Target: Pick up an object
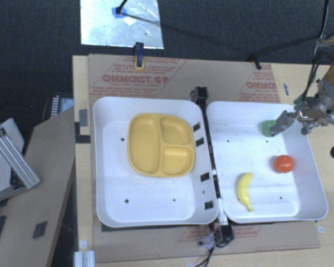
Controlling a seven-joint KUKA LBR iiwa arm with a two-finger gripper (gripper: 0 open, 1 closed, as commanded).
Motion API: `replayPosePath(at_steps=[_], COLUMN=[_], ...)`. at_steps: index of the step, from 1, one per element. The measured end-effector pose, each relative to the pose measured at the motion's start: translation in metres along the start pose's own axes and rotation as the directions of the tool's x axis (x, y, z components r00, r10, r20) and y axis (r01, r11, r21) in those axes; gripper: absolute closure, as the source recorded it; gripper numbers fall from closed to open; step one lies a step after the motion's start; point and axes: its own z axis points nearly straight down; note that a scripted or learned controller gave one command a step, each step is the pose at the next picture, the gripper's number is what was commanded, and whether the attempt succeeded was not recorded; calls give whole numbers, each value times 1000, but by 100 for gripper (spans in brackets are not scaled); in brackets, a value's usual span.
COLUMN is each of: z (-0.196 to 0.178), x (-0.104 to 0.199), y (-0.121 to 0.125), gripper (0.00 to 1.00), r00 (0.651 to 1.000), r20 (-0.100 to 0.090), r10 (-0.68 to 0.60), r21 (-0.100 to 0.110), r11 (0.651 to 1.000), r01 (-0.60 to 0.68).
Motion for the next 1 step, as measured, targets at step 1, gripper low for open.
replayPosePath(at_steps=[1], z=[-7], x=[0], y=[2], gripper=[0], r00=[1000], r20=[2], r10=[-3], r21=[-11], r11=[1000], r01=[3])
